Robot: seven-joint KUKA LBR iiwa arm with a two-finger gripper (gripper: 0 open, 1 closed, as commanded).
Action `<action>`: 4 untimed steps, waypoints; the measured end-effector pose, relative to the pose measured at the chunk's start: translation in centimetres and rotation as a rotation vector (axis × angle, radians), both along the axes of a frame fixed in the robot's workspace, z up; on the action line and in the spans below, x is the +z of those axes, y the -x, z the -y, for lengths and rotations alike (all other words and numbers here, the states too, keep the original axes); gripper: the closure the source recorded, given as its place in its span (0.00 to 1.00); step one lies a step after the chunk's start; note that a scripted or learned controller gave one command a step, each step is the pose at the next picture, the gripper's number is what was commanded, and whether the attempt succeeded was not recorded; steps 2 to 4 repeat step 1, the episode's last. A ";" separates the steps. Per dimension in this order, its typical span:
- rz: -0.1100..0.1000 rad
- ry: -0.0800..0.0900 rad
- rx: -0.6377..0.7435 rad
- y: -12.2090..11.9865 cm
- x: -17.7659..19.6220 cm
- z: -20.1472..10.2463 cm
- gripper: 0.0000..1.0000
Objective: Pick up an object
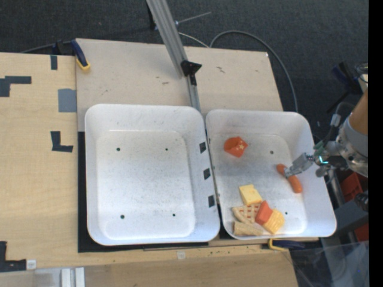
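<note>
The claw (pixel 294 170) sat low in the right bin (pixel 299 124), right over the carrot (pixel 292 180); couldn't tell its grip state. I'd center on the carrot's middle before lifting.

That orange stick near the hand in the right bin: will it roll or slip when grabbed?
The orange stick looks slim and rounded, so it may roll sideways if nudged. It lies flat on the right bin floor, so the hand could skid it rather than lift it.
</note>
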State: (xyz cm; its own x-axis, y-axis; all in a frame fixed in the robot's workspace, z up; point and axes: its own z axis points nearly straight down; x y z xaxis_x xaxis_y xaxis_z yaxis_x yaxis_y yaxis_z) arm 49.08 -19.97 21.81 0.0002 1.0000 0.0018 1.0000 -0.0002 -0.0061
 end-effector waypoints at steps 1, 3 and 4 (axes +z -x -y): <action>0.005 0.001 0.002 -0.1 0.2 0.0 0.00; 0.005 0.001 0.002 -0.1 0.2 0.0 0.00; 0.005 0.001 0.002 -0.1 0.2 0.0 0.00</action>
